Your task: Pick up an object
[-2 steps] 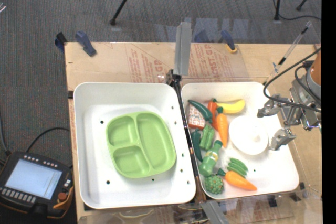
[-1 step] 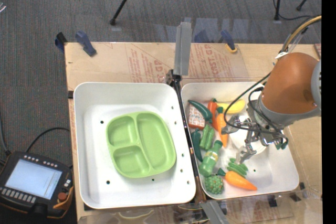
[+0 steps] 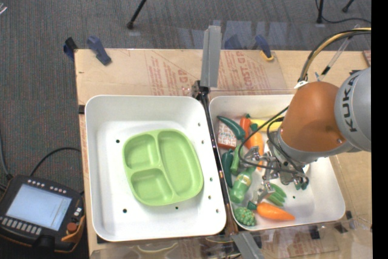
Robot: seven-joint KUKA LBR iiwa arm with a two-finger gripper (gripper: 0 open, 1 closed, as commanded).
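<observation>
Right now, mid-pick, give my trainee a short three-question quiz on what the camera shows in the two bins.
1. True or false: the green divided plate lies in the left bin.
2. Which lies nearest the right bin's front edge? A) orange carrot B) green bottle C) dark green pepper
3. Fill in: the gripper hangs over the ____ bin.

Key: 1 true. 2 A. 3 right.
</observation>
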